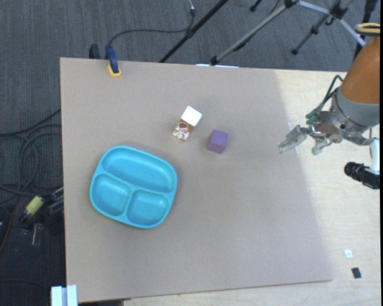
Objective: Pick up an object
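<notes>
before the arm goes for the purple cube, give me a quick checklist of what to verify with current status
1. Purple cube in plain sight on the board: ok.
2. Cube free of neighbours: ok, a gap separates it from the white box on its left.
3. Path from gripper to cube unobstructed: ok, bare board lies between.
4. Gripper holding nothing: ok, nothing between its fingers.
5. Gripper over the cube: not ok, it sits well to the right.
6. Blue tray out of the way: ok, lower left.

Tan board (242,234) with blue tray (135,187), purple cube (217,141), white block (187,123).
</notes>
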{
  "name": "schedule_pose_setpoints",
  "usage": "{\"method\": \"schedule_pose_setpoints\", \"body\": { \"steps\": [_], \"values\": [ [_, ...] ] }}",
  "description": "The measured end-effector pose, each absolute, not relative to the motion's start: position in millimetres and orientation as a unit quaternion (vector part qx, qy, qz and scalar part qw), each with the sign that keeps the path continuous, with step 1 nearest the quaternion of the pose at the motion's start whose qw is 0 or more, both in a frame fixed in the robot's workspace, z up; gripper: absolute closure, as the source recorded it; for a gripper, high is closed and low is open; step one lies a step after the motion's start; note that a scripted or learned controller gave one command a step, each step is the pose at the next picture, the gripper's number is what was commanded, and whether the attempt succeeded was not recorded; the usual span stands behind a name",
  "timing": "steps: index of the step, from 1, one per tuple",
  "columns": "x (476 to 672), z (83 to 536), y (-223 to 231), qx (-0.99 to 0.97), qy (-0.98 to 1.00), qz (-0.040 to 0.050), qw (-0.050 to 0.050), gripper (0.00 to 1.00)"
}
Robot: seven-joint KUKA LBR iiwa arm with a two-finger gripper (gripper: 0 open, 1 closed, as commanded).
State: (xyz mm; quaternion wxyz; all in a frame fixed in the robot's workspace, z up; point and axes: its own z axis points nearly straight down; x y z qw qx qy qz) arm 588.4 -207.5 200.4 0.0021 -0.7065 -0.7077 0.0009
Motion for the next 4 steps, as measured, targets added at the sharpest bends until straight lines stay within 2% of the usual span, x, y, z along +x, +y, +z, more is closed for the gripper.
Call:
{"method": "schedule_pose_setpoints", "body": {
  "steps": [1,2,3,4],
  "values": [
    [604.4,90,-119,-0.771,-0.637,0.0020,0.002,0.00],
    [646.7,82,-145,-0.772,-0.635,0.0014,0.001,0.00],
    [646.6,82,-146,-0.772,-0.635,0.0016,0.000,0.00],
    [647.1,91,-146,-0.772,-0.636,0.0028,-0.001,1.00]
  ]
}}
